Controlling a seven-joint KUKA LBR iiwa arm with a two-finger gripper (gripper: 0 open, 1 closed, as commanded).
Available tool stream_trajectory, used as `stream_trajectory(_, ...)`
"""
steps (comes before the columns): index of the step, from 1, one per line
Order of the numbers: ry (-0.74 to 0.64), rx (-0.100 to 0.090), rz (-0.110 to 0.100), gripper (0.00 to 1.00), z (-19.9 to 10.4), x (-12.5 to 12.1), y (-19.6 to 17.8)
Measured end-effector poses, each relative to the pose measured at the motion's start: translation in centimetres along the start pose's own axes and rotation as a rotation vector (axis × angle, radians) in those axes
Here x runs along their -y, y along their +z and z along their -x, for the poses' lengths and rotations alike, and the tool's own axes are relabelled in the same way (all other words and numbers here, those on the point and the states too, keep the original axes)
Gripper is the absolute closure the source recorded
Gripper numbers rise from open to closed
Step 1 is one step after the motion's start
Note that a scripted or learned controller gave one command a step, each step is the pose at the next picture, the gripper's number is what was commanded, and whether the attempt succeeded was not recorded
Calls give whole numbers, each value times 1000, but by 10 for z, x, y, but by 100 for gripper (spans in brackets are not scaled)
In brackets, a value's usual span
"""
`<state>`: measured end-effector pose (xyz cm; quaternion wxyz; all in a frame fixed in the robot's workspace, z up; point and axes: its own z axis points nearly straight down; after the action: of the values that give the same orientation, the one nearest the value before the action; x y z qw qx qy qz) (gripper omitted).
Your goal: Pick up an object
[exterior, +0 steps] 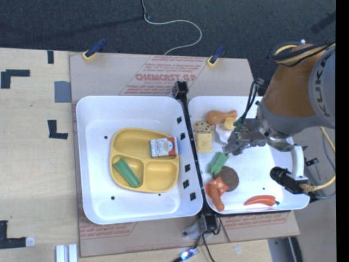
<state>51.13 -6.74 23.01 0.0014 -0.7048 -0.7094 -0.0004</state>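
Note:
My gripper (235, 146) hangs over the middle of the right bin (283, 201), just right of a cheese wedge (204, 142) and above a green vegetable piece (218, 162). Nothing shows between its fingers. Other items in this bin: a dotted cracker (202, 127), a fried chicken piece (219, 116), a brown cookie (229, 178), a red-orange toy (216, 192) and a red chilli (260, 201). The left bin (92, 201) holds a yellow divided plate (161, 176) with a small carton (163, 147) and a green pickle (126, 172).
A black divider clip strip (188, 146) runs between the two bins. The arm's grey and orange body (297, 97) looms over the right bin's far right side. A black cable fitting (286, 180) hangs near the bin's right edge. Cardboard (158, 75) underlies both bins.

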Motion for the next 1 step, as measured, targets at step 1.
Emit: stream_trajectory(1,6,2,-3,100,-5,13,16)
